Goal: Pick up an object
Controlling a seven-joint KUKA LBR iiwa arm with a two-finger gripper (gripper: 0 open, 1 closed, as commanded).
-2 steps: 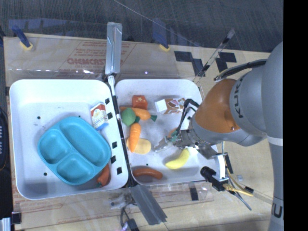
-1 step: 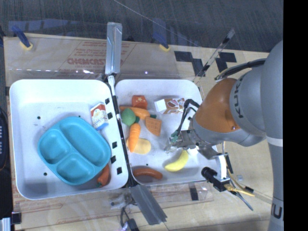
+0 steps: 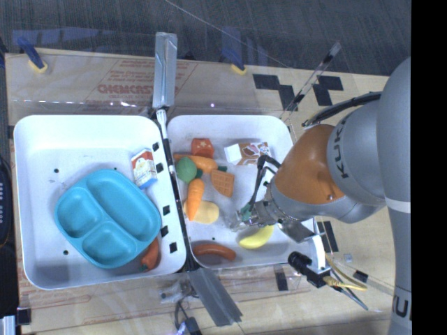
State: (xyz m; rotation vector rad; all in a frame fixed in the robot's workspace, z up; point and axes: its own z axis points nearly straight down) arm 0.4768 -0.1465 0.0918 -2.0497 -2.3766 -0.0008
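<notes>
Gripper is seen low in the right bin, beside the banana near the front wall. Finger state cannot be told; the wrist hides it. No object is seen held. Banana is judged the nearest target, with the carrot and sausage close by. For a clean pick, the fingers should be centred across the banana's narrow width, kept off the wall, and closed before lifting

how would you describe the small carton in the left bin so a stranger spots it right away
Start at the left bin, the one holding the blue divided tray. Just past the tray's upper right corner, against the wall between the bins, lies a small carton. It is the bin's one white, boxy item, with red-orange print.
</notes>
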